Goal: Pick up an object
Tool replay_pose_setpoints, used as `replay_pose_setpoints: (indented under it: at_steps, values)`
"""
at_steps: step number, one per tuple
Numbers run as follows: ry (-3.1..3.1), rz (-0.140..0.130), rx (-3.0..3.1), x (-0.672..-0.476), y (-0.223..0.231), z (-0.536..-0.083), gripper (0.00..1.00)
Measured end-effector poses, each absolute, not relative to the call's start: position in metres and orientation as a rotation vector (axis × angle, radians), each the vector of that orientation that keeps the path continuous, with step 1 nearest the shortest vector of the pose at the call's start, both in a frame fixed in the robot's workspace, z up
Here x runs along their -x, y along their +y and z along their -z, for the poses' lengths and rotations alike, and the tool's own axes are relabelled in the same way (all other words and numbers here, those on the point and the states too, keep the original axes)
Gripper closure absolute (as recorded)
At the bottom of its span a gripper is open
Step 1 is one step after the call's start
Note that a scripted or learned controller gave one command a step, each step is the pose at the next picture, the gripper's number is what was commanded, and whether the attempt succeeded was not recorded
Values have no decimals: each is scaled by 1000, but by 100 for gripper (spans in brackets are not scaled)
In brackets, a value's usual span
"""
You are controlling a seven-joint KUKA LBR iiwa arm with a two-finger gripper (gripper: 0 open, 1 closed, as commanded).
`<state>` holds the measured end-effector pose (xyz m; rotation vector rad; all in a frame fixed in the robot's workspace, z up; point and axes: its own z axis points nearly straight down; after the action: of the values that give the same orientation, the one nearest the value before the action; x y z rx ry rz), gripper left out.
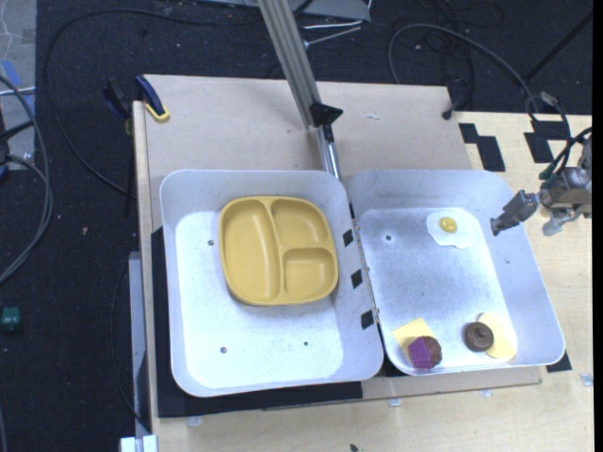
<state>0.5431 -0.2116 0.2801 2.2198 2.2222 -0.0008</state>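
Note:
In the right bin (528,281) lie a fried egg toy (448,228) near the back, a purple round object (425,351) on a yellow slice (409,333) at the front, and a brown donut-like piece (480,336) on another yellow slice (501,340). My gripper (516,211) hangs at the right bin's far right rim, to the right of the egg and apart from it. Nothing shows between its fingers.
The left bin (188,347) holds a yellow divided plate (279,250). A metal pole (292,50) slants down to the gap between the bins at the back. Cables lie on the dark floor around the bench.

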Motion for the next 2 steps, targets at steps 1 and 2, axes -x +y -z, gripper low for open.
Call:
replay_pose_setpoints:
  at_steps: [1,2]
  values:
    - [2224,3,-2222,-552,-208,-222,0]
    - [2224,3,-2224,-551,-204,-159,0]
